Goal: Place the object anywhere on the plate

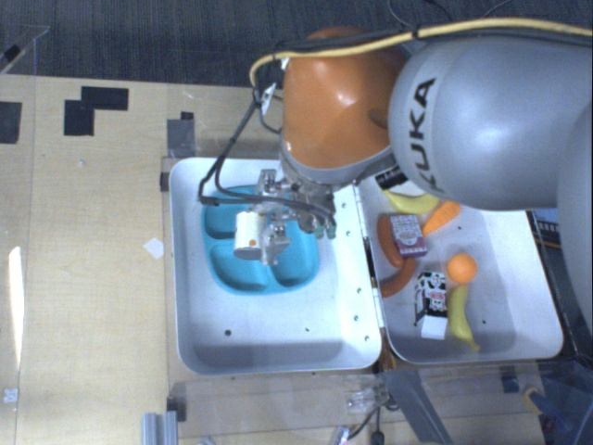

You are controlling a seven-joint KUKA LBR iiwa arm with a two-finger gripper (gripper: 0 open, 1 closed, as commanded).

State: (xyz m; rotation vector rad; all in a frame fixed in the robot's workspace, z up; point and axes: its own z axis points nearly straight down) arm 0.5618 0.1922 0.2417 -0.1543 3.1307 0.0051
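A blue sectioned plate (pixel 296 265) lies in the left white bin (pixel 269 341). My gripper (pixel 271 239) hangs over the plate's middle, below the orange band of the arm. A small white cylinder with an orange mark (pixel 247 233) sits right against the gripper's left side, over the plate's left half. The view does not show whether it is held or resting on the plate. The arm's grey body covers the upper right of the view.
The right bin (pixel 519 332) holds a maroon box (pixel 407 235), a red sausage (pixel 387 260), a carrot (pixel 443 216), an orange (pixel 460 268), a yellow banana (pixel 460 315) and a black-and-white carton (pixel 431 306). A black cable (pixel 227 151) runs down to the gripper.
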